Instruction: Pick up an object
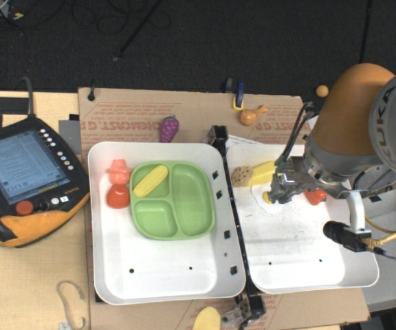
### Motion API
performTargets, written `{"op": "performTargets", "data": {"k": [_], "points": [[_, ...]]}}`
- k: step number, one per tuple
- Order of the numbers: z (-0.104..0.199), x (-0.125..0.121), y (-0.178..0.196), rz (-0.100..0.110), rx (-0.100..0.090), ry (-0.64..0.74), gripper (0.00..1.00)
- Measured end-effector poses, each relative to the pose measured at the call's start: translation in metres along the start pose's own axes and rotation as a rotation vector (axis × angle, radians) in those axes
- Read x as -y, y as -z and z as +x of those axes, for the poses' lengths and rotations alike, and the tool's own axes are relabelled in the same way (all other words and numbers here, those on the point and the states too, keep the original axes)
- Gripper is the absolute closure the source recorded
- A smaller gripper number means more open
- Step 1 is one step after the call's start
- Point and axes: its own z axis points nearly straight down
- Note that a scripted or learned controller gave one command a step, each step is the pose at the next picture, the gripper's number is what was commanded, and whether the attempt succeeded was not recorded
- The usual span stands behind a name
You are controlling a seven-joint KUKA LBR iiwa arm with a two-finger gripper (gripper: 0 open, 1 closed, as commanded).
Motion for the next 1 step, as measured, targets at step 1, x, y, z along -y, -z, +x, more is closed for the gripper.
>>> {"op": "performTargets", "data": {"k": [1], "points": [[0.0033, 0.0166, -0.0125, 0.003, 0.000, -0.001, 1.00]]}}
